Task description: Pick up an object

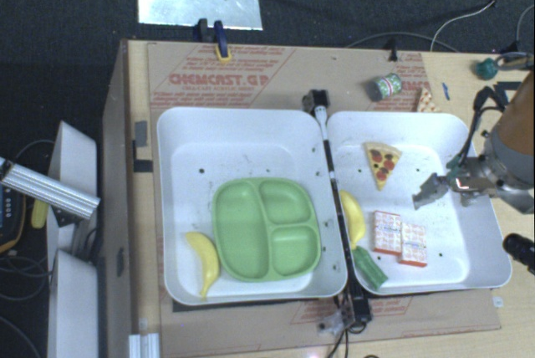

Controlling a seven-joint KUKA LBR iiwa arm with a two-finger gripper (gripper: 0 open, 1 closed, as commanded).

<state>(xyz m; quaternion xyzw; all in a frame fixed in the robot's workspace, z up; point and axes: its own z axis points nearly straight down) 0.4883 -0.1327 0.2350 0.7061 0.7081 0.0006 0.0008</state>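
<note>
The right bin [451, 268] holds a pizza slice [382, 161] near its back, a yellow banana [353, 217] against its left wall, a green block [369, 267] at its front left corner, and two red and white packets [400, 237] in the middle. My gripper [430, 190] hangs over the right half of this bin, right of the pizza slice and above the packets. Nothing shows between its fingers. In the left bin lie a green divided plate [266, 228] and a second banana [203, 261].
A small green and white can [386, 86] and a teal round thing [487, 68] lie on the bench behind the right bin. The arm's grey body [512, 149] covers the right bin's right side. Cables run along the bench's far edge.
</note>
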